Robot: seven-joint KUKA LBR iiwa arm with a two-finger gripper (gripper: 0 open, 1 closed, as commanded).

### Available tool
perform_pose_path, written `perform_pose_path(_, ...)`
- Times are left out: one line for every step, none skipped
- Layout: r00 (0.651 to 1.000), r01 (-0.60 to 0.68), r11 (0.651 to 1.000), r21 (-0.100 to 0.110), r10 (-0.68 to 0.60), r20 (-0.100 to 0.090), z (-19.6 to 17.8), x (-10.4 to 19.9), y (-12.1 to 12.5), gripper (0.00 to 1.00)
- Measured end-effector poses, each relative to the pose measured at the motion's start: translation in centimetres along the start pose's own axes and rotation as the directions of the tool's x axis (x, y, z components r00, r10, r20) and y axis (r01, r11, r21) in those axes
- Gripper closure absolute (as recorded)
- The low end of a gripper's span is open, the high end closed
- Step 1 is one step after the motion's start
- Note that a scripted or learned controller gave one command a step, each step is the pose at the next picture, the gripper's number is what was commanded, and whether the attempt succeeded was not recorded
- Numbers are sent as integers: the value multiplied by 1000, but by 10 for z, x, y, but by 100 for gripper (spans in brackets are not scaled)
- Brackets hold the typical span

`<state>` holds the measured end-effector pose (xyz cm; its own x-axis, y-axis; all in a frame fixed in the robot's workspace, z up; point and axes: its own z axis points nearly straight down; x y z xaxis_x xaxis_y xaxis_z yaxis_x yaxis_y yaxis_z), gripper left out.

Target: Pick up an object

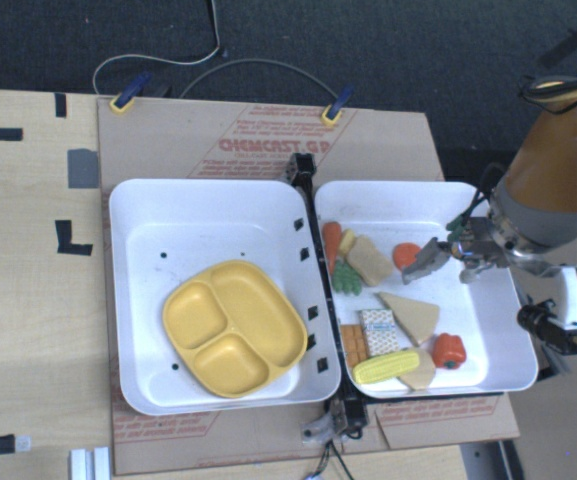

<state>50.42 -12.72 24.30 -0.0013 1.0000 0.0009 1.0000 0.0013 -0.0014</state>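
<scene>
Objects to pick: I see a group of toy foods in the right bin (488,193). I use this bin as my landmark for all places.
Tomato: a small red-orange round piece (406,256) lies near the middle of the right bin, just beside the dark finger of the hand.
Bread piece: a tan block (369,261) is in the left half of the right bin, tilted.
Carrot: an orange piece (332,237) with green leaves (346,278) lies along the right bin's left wall.
Cheese wedge: a pale triangle (411,314) is in the lower middle of the right bin.
Red pepper: a small one (449,350) is near the right bin's lower right corner.
Corn: a yellow cob (386,367) lies along the right bin's lower wall, with a patterned packet (378,330) and a waffle-like piece (353,342) just above and left of it.
Hand: my hand (452,258) is over the right half of the right bin. The fingers look spread apart, and I see nothing between them.
Arm: grey with orange band (550,163), it comes from beyond the right bin's right wall.
Left bin: it (133,208) touches the right bin's left wall and holds a yellow divided plate (233,326).
Surface: cardboard sheet (258,143) lies under both bins.
</scene>
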Motion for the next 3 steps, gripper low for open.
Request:
perform_pose_path(1000, 2, 1000, 3, -2, 1, 64, -6, 65, 0)
perform_pose_path(1000, -5, 1000, 1, 5, 2, 159, -67, 76, 0)
perform_pose_path(1000, 4, 1000, -6, -4, 2, 157, -33, 127, 0)
